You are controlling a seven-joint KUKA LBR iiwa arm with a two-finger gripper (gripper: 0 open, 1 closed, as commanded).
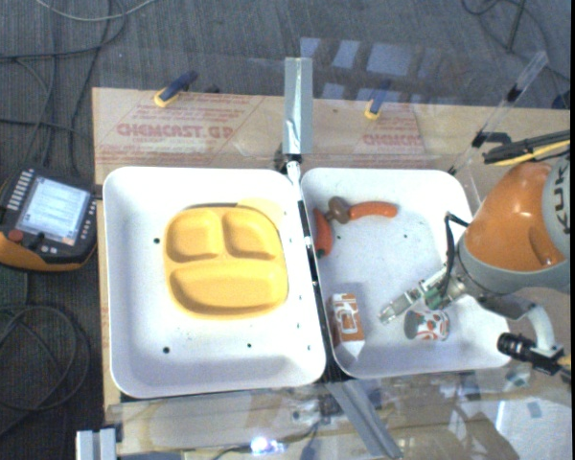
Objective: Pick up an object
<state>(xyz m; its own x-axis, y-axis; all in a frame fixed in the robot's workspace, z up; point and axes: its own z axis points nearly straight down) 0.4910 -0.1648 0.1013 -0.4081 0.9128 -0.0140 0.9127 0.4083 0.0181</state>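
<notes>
My gripper (395, 309) hangs low over the right bin (402, 182), near its front right part, pointing left. Just below and to the right of it lies a small orange and white cup-like object (427, 327), close to the gripper; whether they touch is unclear. A brown and orange packet (346, 316) lies to the left of the gripper, by the bin's left wall. An orange sausage-shaped piece (372, 210) with a brown lump (339, 209) at its left end rests at the back. Another orange piece (322, 233) lies along the left wall.
The left bin (134, 257) holds a yellow divided tray (227, 260). A handheld control pendant (43, 217) sits off the bench to the left. Clamps (174, 88) hold the board at the back. The arm's orange band (517, 223) overhangs the right bin's right edge.
</notes>
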